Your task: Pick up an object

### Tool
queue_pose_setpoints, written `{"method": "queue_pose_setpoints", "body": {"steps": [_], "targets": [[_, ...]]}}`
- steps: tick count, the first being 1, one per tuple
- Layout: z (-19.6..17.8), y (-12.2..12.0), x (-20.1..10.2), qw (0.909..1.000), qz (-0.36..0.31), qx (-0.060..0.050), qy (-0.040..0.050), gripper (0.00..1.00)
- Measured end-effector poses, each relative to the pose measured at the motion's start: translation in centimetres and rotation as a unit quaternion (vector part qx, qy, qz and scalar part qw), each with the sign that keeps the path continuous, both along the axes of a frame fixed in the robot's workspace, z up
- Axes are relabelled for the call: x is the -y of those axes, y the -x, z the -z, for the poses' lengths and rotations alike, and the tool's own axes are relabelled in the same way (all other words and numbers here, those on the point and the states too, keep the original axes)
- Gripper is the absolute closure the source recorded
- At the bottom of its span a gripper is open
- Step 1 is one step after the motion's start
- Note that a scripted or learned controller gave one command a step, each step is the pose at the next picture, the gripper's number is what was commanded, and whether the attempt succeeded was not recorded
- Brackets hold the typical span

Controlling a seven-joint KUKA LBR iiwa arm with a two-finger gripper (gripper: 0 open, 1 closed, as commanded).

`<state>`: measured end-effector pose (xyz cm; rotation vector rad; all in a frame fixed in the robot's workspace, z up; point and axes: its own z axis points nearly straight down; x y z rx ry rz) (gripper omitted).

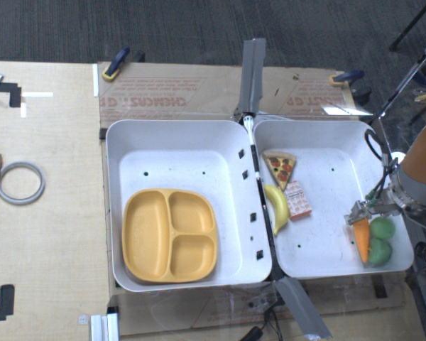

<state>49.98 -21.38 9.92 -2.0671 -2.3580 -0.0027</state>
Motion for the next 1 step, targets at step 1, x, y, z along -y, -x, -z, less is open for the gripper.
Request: {"method": "queue_pose_setpoints", "body": {"steps": [1], "targets": [[-10.84, -6.17, -3.66, 0.9995, 0.032, 0.001, 0.0032, 1.00]]}}
